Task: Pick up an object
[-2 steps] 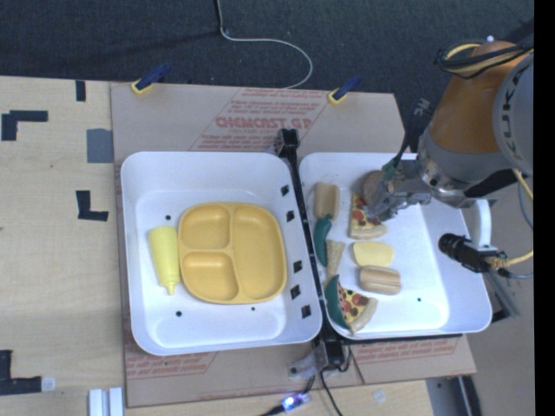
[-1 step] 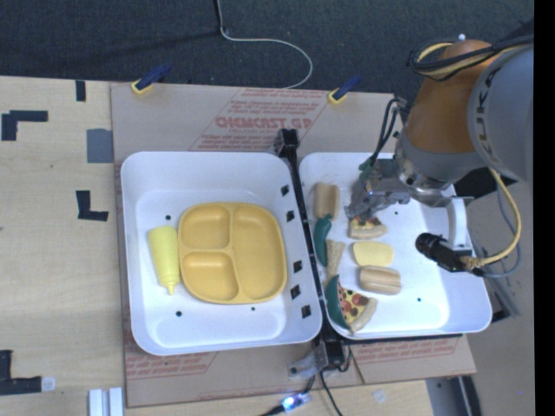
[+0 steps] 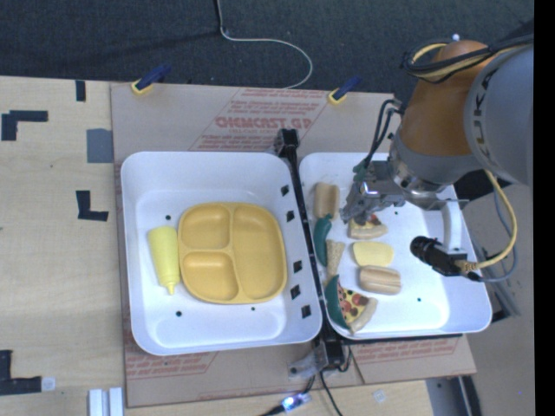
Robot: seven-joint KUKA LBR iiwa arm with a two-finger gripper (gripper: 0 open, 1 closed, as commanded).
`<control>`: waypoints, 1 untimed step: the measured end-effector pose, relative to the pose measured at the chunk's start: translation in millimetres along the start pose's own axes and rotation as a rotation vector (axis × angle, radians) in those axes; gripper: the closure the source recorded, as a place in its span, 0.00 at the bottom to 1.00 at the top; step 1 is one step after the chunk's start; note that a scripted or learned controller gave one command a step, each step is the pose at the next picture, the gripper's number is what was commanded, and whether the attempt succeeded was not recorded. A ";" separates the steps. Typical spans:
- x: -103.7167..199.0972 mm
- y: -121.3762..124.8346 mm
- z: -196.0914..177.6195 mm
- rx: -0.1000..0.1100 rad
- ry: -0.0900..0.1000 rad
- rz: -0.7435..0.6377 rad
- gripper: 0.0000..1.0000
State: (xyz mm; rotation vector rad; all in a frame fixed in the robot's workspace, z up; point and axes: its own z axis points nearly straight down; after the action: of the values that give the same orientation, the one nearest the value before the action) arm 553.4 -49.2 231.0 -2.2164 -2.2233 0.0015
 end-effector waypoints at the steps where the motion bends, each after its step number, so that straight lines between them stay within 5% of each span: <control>1: 1.5 3.8 9.9 0.001 -0.002 0.002 1.00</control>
State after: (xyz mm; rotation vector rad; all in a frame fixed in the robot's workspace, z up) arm 557.2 -47.7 221.1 -2.2192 -2.2209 0.0045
